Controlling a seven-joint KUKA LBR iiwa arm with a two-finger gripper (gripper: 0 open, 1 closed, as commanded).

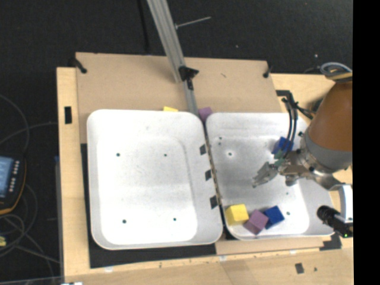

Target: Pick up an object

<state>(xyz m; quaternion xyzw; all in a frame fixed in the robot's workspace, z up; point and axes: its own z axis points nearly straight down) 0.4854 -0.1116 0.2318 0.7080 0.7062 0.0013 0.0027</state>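
Observation:
Three small blocks lie near the front edge of the right bin (pixel 249 129): a yellow block (pixel 236 213), a purple block (pixel 257 221) and a blue block (pixel 274 215), the purple one touching the blue. My gripper (pixel 276 176) hangs over the middle of the right bin, above and behind these blocks and apart from them. Its fingers (pixel 262 175) stand spread open with nothing between them. A small blue part (pixel 283 145) shows just behind the wrist; whether it is a block or part of the arm is unclear.
The left bin (pixel 142 177) sits beside the right one. A yellow block (pixel 170 108) and a purple block (pixel 205 113) rest just outside the bins' back rims. A slanted metal pole (pixel 169 34) reaches down to the bins' divide.

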